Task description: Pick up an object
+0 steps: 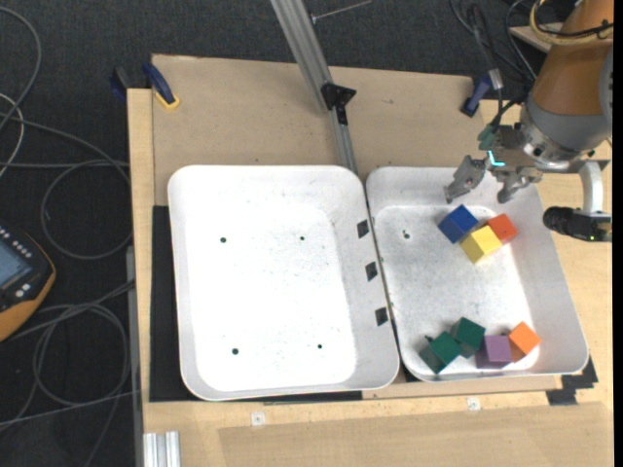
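Note:
In the right bin [545,280] three blocks cluster near the far side: a blue one [456,224], a yellow one [480,244] and an orange-red one [502,228]. Along the near rim lie two dark green blocks [454,342], a purple block [497,348] and an orange block [524,338]. My gripper [490,183] hangs just above the blue and orange-red blocks, its two fingers spread apart with nothing between them.
The left bin [263,280] stands beside the right one, joined by black clips [370,270]. A grey metal pole [311,56] slants across the bench at the back. Blue clamps [161,86] grip the board's far corners.

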`<state>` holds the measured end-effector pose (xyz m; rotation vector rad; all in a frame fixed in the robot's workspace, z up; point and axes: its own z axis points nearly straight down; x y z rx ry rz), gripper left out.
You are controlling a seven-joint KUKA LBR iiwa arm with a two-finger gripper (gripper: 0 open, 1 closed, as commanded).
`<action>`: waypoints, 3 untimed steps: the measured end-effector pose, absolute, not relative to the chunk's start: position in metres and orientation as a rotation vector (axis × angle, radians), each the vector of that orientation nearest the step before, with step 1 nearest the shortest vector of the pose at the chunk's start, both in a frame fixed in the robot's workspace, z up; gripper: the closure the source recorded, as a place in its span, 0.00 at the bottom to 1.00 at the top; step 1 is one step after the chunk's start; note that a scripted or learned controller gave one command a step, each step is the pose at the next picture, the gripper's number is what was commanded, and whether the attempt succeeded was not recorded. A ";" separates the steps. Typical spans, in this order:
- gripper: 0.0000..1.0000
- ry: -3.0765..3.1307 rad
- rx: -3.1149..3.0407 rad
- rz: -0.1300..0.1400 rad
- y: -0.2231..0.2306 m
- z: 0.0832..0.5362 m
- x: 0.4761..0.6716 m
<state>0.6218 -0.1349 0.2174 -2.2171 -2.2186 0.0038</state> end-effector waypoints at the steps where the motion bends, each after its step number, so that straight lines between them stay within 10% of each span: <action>1: 0.00 -2.223 -2.219 0.000 -0.135 0.220 0.623; 3: 0.00 -2.228 -2.231 0.000 -0.141 0.112 0.627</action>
